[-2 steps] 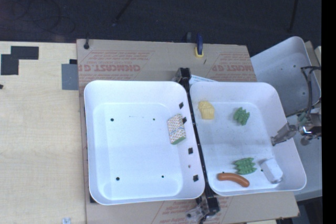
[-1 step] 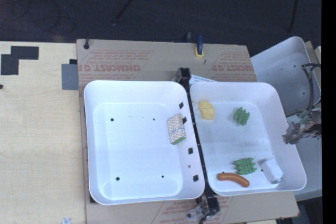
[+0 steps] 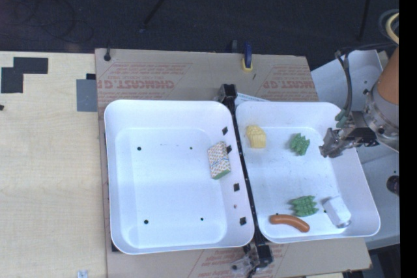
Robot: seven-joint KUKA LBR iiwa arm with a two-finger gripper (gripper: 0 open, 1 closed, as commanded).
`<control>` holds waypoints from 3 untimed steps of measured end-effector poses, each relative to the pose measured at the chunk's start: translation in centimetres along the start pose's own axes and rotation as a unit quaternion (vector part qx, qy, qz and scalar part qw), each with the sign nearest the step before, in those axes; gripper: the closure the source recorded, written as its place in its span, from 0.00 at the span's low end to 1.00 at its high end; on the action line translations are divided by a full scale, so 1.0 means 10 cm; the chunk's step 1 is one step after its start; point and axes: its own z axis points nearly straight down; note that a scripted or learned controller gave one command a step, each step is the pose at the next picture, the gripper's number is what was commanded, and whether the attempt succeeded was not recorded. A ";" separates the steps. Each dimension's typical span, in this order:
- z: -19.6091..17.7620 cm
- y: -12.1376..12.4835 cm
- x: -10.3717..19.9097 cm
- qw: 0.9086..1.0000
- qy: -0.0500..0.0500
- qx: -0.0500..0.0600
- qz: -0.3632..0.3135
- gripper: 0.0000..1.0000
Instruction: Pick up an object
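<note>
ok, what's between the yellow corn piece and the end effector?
In the camera view, a small green broccoli-like piece sits on the right bin's floor between the yellow corn piece and the end effector.

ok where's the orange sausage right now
The orange sausage lies in the right-hand bin near its front edge, just below and left of a green toy.

One fixed camera looks slantwise down on both bins [image 3: 124, 140].
</note>
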 end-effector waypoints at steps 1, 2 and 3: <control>-0.07 -0.02 -0.05 1.000 0.000 0.003 0.004 1.00; -0.16 -0.02 -0.05 1.000 0.000 0.004 0.004 1.00; -0.70 0.12 1.03 1.000 0.000 0.000 -0.001 1.00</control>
